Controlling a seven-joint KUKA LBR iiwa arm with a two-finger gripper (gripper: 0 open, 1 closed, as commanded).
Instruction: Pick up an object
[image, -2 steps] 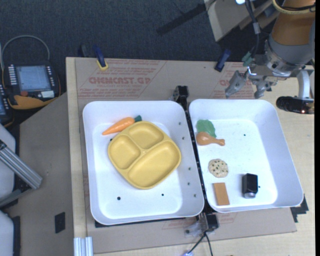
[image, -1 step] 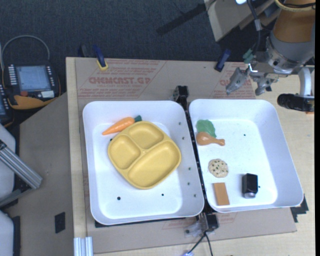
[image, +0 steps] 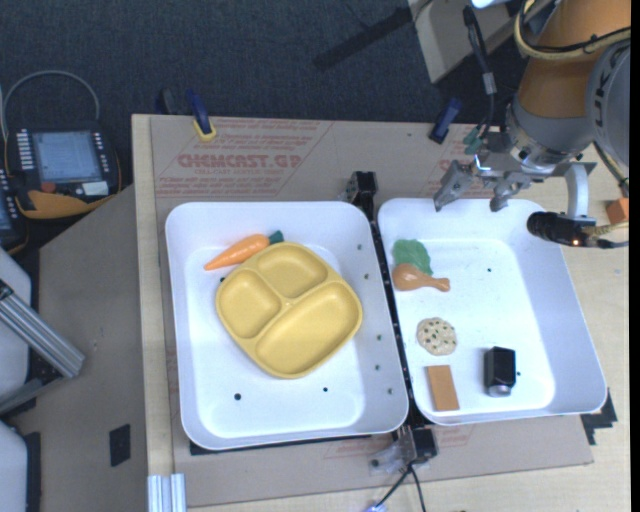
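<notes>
My gripper (image: 469, 195) hangs above the far rim of the right bin (image: 560, 300), its two fingers spread open with nothing between them. Inside that bin lie a green leafy piece (image: 410, 252), a brown drumstick (image: 418, 281) just below it, a speckled cookie (image: 436, 336), a flat brown cracker (image: 441, 387) and a small black block (image: 499, 369). All of these sit nearer the camera than the gripper, and none touches it.
The left bin (image: 190, 340) holds a yellow divided plate (image: 289, 308) and an orange carrot (image: 238, 251) at its far edge. A black clamp (image: 362, 186) sits between the bins at the back. A handheld pendant (image: 62, 165) lies off the bench, far left.
</notes>
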